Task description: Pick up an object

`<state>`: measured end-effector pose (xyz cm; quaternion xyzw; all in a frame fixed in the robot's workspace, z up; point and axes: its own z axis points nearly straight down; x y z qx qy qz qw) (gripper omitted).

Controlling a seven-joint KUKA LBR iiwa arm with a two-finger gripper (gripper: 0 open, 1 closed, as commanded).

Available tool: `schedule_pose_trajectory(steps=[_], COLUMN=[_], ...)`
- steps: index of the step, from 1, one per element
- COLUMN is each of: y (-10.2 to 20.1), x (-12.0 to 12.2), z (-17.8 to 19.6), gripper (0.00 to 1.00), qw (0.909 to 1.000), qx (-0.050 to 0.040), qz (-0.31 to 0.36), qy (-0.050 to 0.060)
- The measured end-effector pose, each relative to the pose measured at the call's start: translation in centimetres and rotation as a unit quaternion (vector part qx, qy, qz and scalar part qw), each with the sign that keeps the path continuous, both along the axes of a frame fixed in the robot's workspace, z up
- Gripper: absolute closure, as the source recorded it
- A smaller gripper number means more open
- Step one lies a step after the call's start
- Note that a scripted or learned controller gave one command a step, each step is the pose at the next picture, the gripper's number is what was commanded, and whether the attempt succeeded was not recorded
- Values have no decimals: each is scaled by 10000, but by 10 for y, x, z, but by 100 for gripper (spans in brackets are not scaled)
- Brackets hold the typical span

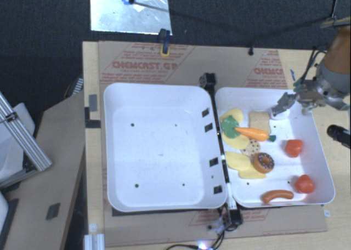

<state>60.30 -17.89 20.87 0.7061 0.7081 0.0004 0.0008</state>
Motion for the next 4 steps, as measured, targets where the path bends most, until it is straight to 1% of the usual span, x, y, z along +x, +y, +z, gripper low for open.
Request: schedule_pose_trajectory(steps=[1, 2, 3, 4], y=[53, 22, -7, 24], x=[-14, 25, 69, 70], z=[-128, -123, -123, 29], gripper=[0, 0, 0, 0], qw=[10000, 10000, 10000, 10000], qx=[14, -8, 0, -13], qz=[17, 7, 28, 29], qy=[9, -22, -32, -90])
